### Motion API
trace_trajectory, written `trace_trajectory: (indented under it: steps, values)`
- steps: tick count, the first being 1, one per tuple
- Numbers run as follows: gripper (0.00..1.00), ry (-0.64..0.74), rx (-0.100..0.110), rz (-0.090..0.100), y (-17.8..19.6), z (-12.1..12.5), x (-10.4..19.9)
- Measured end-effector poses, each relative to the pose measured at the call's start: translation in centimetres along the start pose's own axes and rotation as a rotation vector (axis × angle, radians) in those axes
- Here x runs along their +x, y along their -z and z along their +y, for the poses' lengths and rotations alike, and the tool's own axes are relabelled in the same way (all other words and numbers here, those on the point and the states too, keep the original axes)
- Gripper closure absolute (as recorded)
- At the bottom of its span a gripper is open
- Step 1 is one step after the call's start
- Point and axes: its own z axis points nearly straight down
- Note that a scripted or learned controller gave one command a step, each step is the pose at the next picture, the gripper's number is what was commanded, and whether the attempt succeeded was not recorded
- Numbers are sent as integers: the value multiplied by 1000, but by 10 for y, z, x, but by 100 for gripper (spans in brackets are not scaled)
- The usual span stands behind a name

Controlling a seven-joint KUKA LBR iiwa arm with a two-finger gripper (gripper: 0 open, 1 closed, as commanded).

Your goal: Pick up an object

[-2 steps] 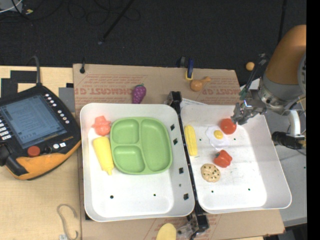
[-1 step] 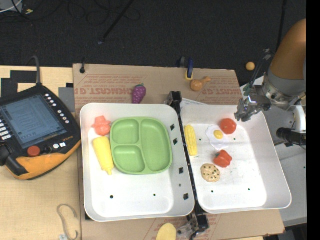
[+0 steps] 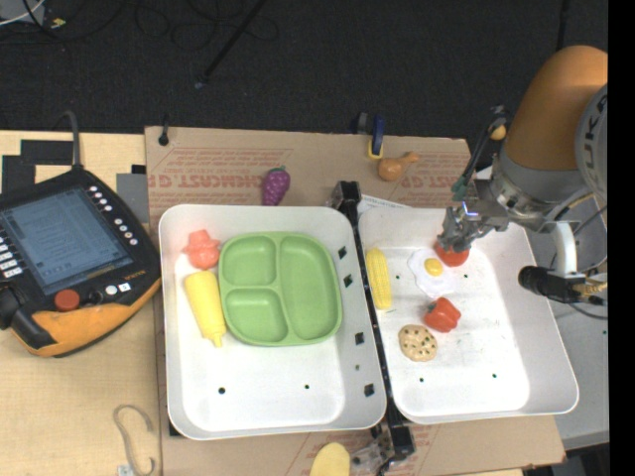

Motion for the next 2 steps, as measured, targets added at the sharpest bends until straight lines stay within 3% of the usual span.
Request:
trace_trajectory:
  steps: [2]
  values:
    - [100, -1, 3, -1, -18, -52, 83]
